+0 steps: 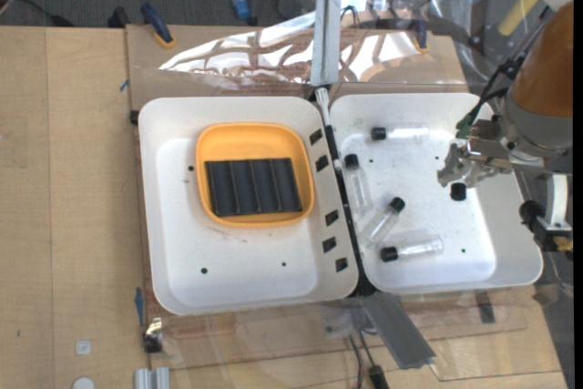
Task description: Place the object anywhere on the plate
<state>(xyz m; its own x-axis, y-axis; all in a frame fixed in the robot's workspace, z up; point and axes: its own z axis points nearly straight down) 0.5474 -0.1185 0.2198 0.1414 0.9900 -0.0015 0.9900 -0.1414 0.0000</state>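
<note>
One pincer hangs over the right bin, near that bin's far-right side; whether it is spread or closed cannot be told from this slant, though a small dark cap-like shape sits right at its tip. Four clear tubes with black caps lie loose on the bin floor to the pincer's left. Nearest, a tube lies tilted, its cap toward the pincer. Just below that, another tube lies nearly level, cap away from the pincer. Farther left, a third tube rests along the bin's inner wall, cap at its far end. Up and left of the pincer, a fourth tube lies level, cap on its left. Well beyond the divider, the orange plate sits in the left bin, bearing a dark ribbed block.
</note>
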